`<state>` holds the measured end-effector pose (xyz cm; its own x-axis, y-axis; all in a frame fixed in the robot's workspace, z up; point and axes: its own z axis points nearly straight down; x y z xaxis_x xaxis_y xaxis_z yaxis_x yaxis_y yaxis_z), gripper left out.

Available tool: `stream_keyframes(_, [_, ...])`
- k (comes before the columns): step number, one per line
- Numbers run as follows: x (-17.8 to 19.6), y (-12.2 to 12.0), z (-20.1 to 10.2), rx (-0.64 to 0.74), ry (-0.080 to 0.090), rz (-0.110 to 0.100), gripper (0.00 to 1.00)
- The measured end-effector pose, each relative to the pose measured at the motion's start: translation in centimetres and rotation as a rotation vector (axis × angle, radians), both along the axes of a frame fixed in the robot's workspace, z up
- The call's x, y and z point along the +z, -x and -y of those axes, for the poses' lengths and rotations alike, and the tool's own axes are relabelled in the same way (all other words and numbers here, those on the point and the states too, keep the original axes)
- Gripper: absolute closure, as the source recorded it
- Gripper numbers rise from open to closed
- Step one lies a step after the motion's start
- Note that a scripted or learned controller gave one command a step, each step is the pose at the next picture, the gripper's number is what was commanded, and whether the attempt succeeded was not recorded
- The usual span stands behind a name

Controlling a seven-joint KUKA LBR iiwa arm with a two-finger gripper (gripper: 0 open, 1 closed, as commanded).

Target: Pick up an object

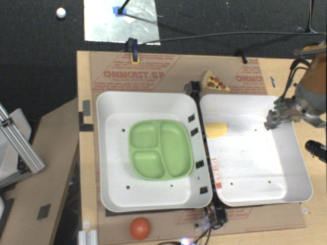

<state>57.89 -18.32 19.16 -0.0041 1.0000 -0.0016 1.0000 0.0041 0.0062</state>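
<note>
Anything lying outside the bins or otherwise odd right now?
Yes, two items lie outside the bins: the pizza-slice toy on the cardboard behind them, and the round orange-red ball in front of the left bin.

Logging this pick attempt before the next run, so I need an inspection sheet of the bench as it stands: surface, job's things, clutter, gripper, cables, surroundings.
Surface: brown board bearing left bin and right bin, side by side.
Job's things: yellow object lying in the right bin by its left wall; green divided tray in the left bin.
Clutter: pizza-slice toy behind the bins; orange ball in front of them.
Gripper: gripper over the right bin's far right part, apart from the yellow object.
Cables: black cable across the dark backdrop.
Surroundings: silver sheet; small white ball.
</note>
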Motion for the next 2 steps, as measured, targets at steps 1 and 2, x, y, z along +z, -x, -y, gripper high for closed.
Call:
stream_keyframes(1, [4.4, 0.0, 0.0, 0.000, 0.000, 0.000, 1.00])
stream_keyframes(2, [9.3, -0.1, 0.0, 0.001, 0.001, 0.001, 1.00])
